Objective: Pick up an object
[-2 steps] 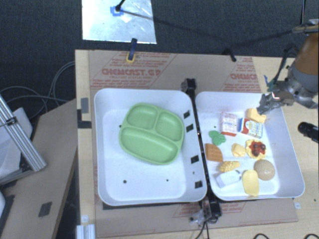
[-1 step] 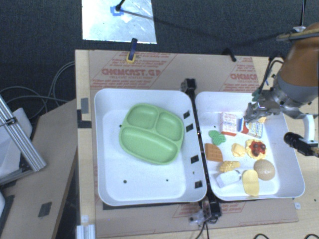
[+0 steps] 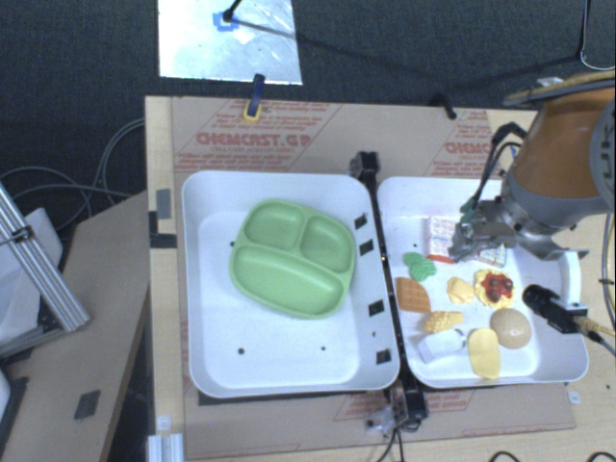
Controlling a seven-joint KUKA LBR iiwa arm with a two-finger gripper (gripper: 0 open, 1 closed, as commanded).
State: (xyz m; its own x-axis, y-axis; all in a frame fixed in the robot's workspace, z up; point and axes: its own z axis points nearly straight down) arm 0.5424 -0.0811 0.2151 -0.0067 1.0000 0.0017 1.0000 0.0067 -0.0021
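Hovering low at the far side of the right bin (image 3: 568, 354): gripper (image 3: 469, 245), poised for a pick; finger state impossible to tell. Lying clustered just near of it, toy food (image 3: 476, 308), within easy reach.

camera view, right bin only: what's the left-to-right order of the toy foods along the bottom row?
Brown waffle-like piece → corn cob → yellow oblong piece → tan round piece. The gripper hangs above this row, near the white patterned card.
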